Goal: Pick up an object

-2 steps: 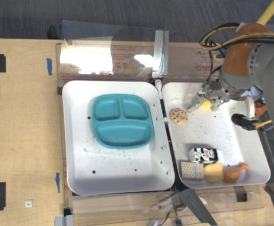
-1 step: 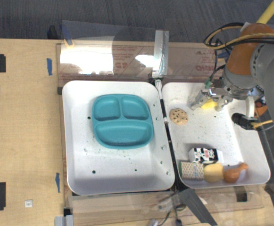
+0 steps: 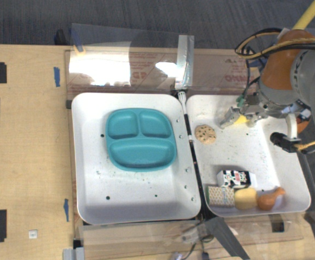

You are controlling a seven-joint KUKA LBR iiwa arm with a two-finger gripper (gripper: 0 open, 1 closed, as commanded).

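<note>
Just left of end effector (image 3: 237, 116), cookie (image 3: 205, 134)

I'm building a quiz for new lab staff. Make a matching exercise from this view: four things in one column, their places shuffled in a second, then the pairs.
Things:
1. teal divided plate
2. cookie
3. black-and-white patterned item
4. tool

Places:
A. right bin's near edge
B. above right bin's far end
C. middle of left bin
D. right bin, beside the divider

Pairs: 1-C, 2-D, 3-A, 4-B
</note>
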